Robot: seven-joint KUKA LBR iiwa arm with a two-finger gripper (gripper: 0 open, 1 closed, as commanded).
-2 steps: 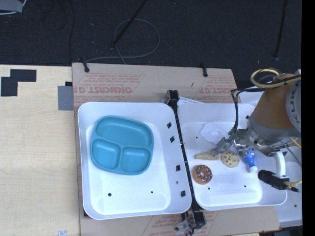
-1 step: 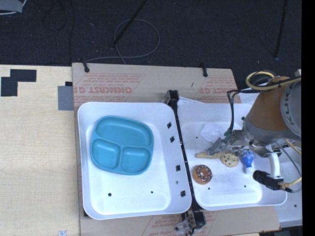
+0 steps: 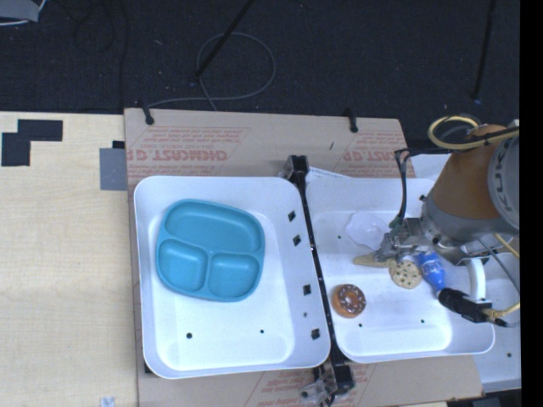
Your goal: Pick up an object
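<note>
Blue plate, white bins, brown-glazed doughnut

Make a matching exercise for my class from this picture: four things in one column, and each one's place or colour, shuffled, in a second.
Things:
1. plate
2. doughnut
3. cookie
4. gripper

Descriptions:
A. pale, dark specks, just below the gripper
B. blue, three compartments, left bin
C. brown, ring-shaped, right bin near the divider
D. metal, low over the right bin

Pairs: 1-B, 2-C, 3-A, 4-D
</note>
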